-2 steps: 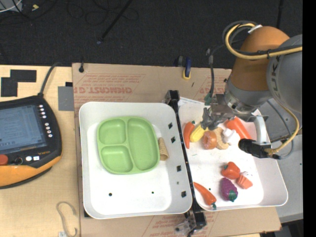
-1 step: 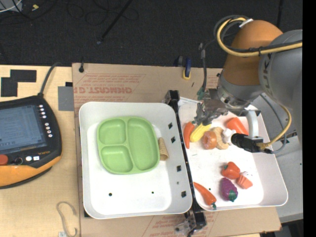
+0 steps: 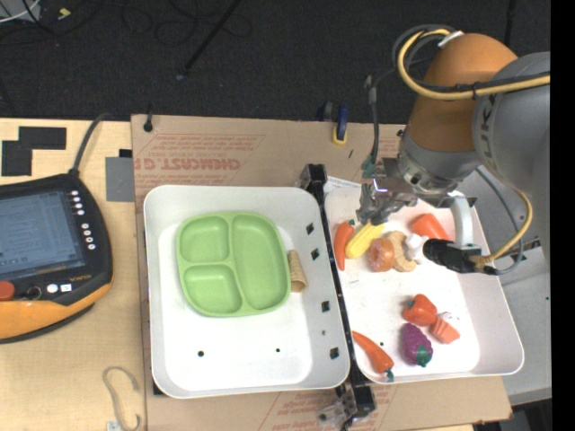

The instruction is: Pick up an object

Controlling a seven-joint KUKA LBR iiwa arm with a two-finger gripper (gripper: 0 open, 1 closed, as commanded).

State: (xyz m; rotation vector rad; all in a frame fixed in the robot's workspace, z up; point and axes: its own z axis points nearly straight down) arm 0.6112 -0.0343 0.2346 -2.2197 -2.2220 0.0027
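Note:
My gripper (image 3: pixel 375 212) hangs over the upper left part of the right bin (image 3: pixel 490 330). It is just above a yellow corn toy (image 3: pixel 363 240) and may be touching its upper end. An orange carrot (image 3: pixel 344 242) lies left of the corn. To the corn's right are a round peach-coloured toy (image 3: pixel 383 255) and a pale mushroom (image 3: pixel 410 248). An orange piece (image 3: pixel 429 225) lies just right of the gripper. Nothing is seen lifted.
Lower in the right bin are a red pepper (image 3: pixel 419 309), a red strawberry-like toy (image 3: pixel 445 329), a purple eggplant (image 3: pixel 415 344) and an orange chili (image 3: pixel 373 352). The left bin (image 3: pixel 171 348) holds a green divided plate (image 3: pixel 232 264) and a small tan cylinder (image 3: pixel 296 271). A tablet (image 3: pixel 45 241) lies at far left.

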